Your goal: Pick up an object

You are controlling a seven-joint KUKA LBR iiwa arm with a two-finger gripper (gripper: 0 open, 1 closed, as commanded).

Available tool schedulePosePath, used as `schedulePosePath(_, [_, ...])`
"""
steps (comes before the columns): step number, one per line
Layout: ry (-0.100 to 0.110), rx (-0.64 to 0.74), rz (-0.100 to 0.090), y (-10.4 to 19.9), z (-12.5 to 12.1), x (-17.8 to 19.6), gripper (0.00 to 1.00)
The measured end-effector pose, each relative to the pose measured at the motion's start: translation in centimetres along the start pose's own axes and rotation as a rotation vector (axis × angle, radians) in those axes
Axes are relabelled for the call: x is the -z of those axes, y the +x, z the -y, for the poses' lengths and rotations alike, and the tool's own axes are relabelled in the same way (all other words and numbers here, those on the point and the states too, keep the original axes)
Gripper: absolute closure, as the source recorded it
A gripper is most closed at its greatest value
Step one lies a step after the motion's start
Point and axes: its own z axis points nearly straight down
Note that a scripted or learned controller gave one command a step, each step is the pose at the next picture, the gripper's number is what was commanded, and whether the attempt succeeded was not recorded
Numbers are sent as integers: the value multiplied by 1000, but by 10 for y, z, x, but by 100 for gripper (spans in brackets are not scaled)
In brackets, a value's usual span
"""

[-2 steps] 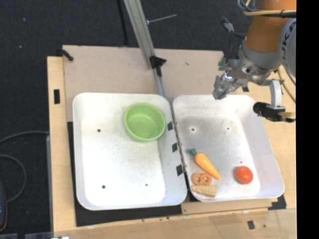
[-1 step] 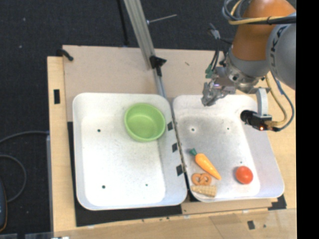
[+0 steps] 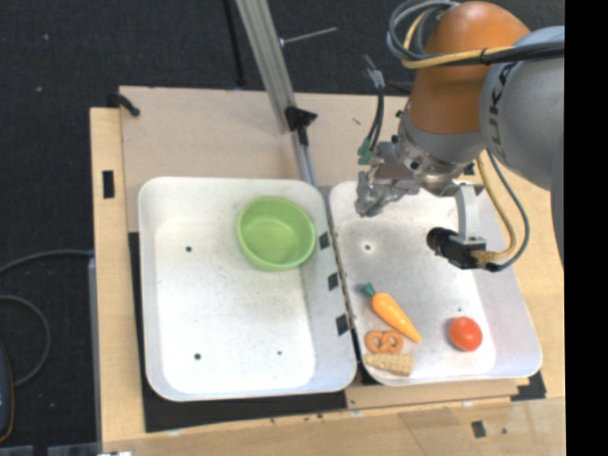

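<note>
**Arm over far end of right bin; pickable items at near end**

My arm (image 3: pixel 494 74) reaches in from the right, wrist bent down, pincer (image 3: pixel 372 200) low over the far left corner of the right bin (image 3: pixel 503 283). Whether my pincer is open or closed I cannot tell; nothing visible in it.

Right bin, near end: carrot (image 3: pixel 395 315), pretzel (image 3: pixel 384 341) touching a cracker (image 3: pixel 391 362), tomato (image 3: pixel 465 333) apart to the right. All well clear of my pincer.

Left bin (image 3: pixel 180 350): green bowl (image 3: pixel 275 233), upright, far right area.
</note>
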Motion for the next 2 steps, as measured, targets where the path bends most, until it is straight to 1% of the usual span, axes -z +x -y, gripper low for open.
schedulePosePath(1, [0, 0, 0, 42, 19, 1, 100])
schedulePosePath(2, [1, -2, 1, 85, 41, -21, 100])
